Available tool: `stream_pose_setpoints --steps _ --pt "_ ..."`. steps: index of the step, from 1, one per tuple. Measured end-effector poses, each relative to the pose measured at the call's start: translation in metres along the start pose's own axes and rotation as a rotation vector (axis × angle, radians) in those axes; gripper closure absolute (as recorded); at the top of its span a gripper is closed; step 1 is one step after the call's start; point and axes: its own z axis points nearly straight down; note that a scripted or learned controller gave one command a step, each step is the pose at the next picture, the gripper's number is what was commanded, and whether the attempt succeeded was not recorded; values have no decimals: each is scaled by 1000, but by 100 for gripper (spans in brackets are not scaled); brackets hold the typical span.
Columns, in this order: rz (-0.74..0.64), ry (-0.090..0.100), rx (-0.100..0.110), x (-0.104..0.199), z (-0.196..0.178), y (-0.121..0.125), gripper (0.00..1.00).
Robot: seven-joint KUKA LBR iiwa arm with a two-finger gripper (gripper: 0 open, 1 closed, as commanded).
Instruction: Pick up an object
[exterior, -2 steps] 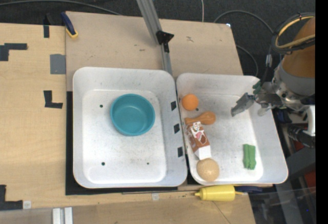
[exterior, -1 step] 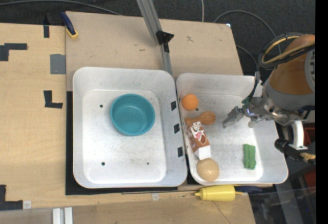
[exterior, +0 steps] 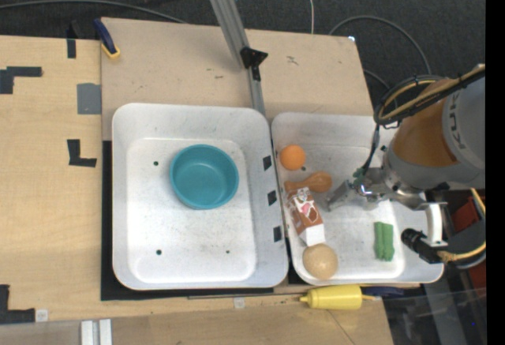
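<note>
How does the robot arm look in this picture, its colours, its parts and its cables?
The arm is grey with a broad orange band above the wrist. Black and yellow cables loop around its upper part. The wrist is silvery metal with a white piece and black fittings beside it. The pincer is small, dark grey metal.

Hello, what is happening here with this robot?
A grey and orange arm reaches in from the right over the right bin, with its hand low near the middle of it. That bin contains an orange ball, a brownish piece, a red and white packet, a beige ball and a green block. Nothing is seen held in the hand. The left bin has a teal bowl. A yellow bottle lies on the bench below the right bin.
</note>
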Motion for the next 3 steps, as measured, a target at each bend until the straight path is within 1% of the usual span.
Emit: stream_pose_setpoints --steps 1,2,3 --pt "-1 0 -5 0 -13 2 100" --pt "1 -3 -11 -6 -57 0 100" --pt "1 -4 -14 -10 -119 1 100"
